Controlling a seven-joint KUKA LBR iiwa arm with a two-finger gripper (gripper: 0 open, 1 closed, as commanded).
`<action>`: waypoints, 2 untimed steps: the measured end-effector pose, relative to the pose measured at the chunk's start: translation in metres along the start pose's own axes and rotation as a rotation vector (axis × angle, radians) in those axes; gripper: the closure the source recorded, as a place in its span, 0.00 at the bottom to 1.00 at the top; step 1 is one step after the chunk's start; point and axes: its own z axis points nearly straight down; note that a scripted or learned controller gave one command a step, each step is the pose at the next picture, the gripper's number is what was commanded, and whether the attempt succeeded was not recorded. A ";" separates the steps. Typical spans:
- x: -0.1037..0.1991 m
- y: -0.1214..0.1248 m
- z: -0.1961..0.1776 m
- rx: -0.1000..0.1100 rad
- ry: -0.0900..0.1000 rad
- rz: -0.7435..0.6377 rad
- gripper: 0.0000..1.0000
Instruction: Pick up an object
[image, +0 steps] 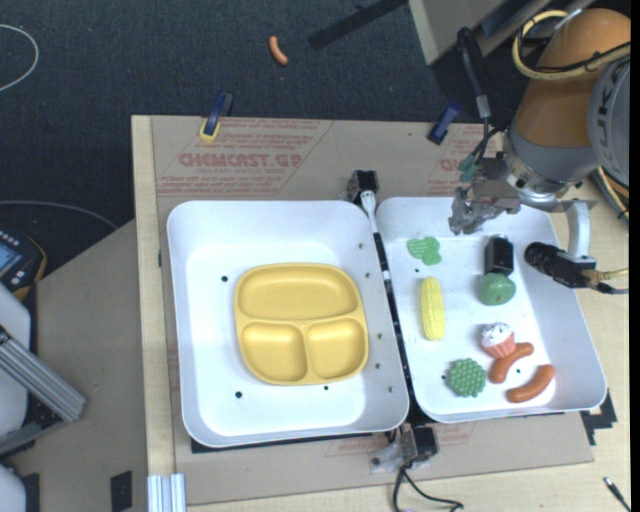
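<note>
Nearest the camera, in the right white bin (590, 370), lie an orange toy sausage (530, 384), a round green bumpy toy (465, 377) and a small orange-and-white toy figure (503, 345). Further back sit a yellow plastic corn cob (432, 307), a green round toy with a black top (497, 273) and a flat green leafy piece (425, 249). The left white bin (190, 300) holds a yellow divided plastic tray (300, 322). At the far edge the hand (472, 216) hovers over the right bin's back rim, with nothing visibly between its fingers; how wide it is I cannot tell. No object looks lifted, so the pick seems yet to be made.
</note>
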 end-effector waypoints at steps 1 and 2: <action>0.049 0.042 0.006 0.001 0.001 0.000 1.00; 0.055 0.040 -0.004 0.001 -0.001 0.004 1.00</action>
